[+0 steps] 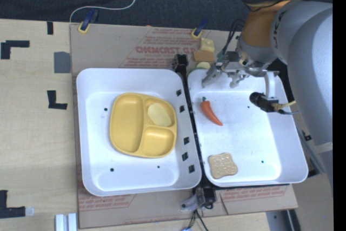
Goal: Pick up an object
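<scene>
Here, the robot's hand (pixel 223 79) hangs over the far edge of the right bin (pixel 281 154), reaching in from the right. Its 2 metal fingers (pixel 208 77) are spread apart, with nothing between them, and they touch no object.

An orange carrot-shaped toy (pixel 211 113) lies on the floor of the right bin, just below the hand and near the bin's left wall. It is slim and pointed, with its tip aimed toward the lower right. Nearer the front of the same bin lies 1 tan, roughly square cracker-like piece (pixel 223 165), well apart from the carrot.

The left bin (pixel 92 132) holds 1 yellow divided plate (pixel 142 125) with 3 compartments, sitting near its middle.

The 2 white bins sit side by side on a cardboard sheet (pixel 130 48) on the worktop (pixel 27 127). Small yellowish blocks (pixel 205 50) rest on the cardboard just beyond the bins.
</scene>
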Robot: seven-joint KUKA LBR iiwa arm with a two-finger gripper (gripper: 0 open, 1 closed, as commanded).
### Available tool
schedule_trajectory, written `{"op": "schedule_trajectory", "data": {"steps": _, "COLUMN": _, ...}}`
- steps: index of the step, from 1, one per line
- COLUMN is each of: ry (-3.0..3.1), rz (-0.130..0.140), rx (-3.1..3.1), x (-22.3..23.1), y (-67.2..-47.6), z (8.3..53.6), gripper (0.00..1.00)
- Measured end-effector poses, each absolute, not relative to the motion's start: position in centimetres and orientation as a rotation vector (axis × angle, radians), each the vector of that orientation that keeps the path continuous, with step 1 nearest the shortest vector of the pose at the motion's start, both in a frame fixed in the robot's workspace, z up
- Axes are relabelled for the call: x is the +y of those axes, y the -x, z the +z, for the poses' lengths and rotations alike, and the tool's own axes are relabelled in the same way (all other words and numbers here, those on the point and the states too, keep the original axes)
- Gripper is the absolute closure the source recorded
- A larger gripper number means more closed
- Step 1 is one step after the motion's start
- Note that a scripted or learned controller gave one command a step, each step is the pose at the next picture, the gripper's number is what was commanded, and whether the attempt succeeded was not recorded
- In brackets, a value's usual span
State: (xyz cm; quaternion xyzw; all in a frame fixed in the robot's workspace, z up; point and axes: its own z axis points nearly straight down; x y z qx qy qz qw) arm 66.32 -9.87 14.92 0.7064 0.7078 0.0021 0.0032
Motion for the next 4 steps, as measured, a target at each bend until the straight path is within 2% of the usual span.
{"op": "schedule_trajectory", "data": {"steps": 1, "ry": -2.221, "rz": -0.004, "rx": 2.223, "x": -10.2, "y": -63.6, "z": 8.1, "gripper": 0.0}}
{"op": "schedule_trajectory", "data": {"steps": 2, "ry": -2.22, "rz": -0.002, "rx": 2.221, "x": -9.4, "y": -62.5, "z": 8.5, "gripper": 0.0}}
{"op": "schedule_trajectory", "data": {"steps": 3, "ry": -2.221, "rz": -0.001, "rx": 2.222, "x": -9.4, "y": -62.7, "z": 8.5, "gripper": 0.0}}
{"op": "schedule_trajectory", "data": {"steps": 4, "ry": -2.221, "rz": 0.0, "rx": 2.222, "x": -9.4, "y": -64.1, "z": 8.4, "gripper": 0.0}}
